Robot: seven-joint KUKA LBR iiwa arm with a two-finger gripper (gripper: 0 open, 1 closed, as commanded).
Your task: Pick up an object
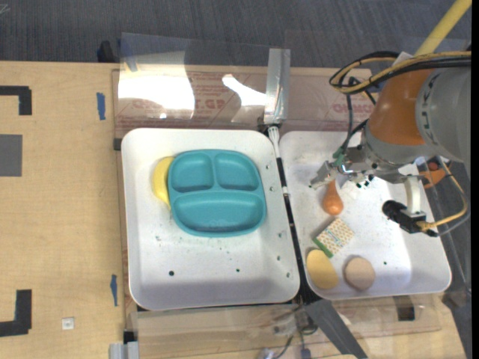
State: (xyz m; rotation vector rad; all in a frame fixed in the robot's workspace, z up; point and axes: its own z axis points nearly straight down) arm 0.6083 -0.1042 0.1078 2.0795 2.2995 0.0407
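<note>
At the right bin's (419, 271) upper left, the gripper (338, 172) hangs over an orange carrot-like piece (333, 198). That piece lies just toward six o'clock of the fingertips, long axis twelve-to-six. Finger state: cannot tell. Nothing is visibly held.

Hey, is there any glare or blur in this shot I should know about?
Camera view: strong glare on the clear panel behind the left bin, washing it out; the tool looks slightly soft; the teal tray and both bins are evenly lit, with soft shadows.
</note>
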